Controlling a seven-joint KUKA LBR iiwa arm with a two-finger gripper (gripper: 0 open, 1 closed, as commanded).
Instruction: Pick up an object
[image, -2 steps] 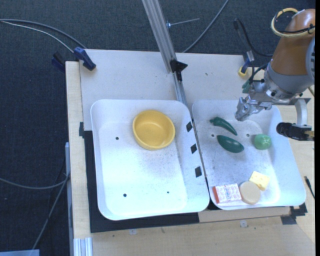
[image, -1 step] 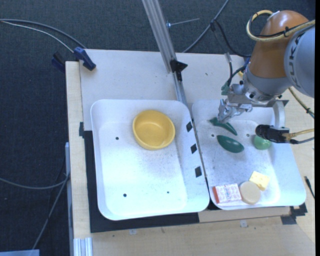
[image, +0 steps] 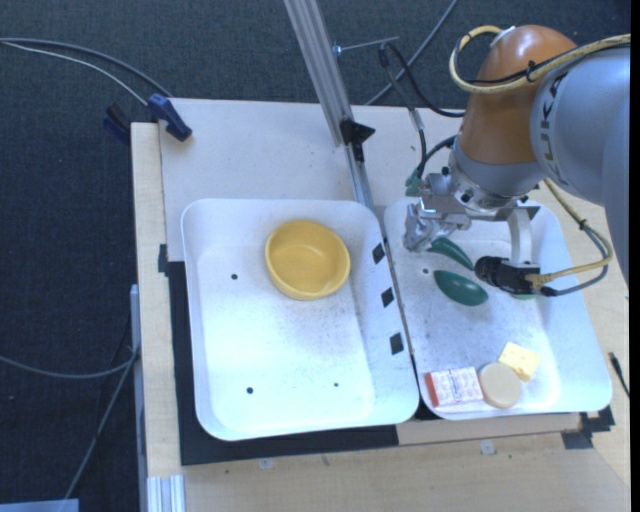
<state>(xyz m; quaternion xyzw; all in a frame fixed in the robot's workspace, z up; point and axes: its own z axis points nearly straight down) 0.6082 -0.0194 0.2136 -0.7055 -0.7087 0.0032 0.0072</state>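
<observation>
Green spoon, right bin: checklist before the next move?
1. Green spoon lies in full view in the right bin: ok.
2. Tool is at the spoon's handle end: ok.
3. Spoon is gripped by the tool: cannot tell, the contact is hidden.
4. Yellow block, round disc and red-and-white packet sit at the bin's near edge, apart from the spoon: ok.
5. Tool's clearance to the bin's left wall looks tight: cannot tell.
6. Yellow bowl is in the left bin, out of the way: ok.
</observation>
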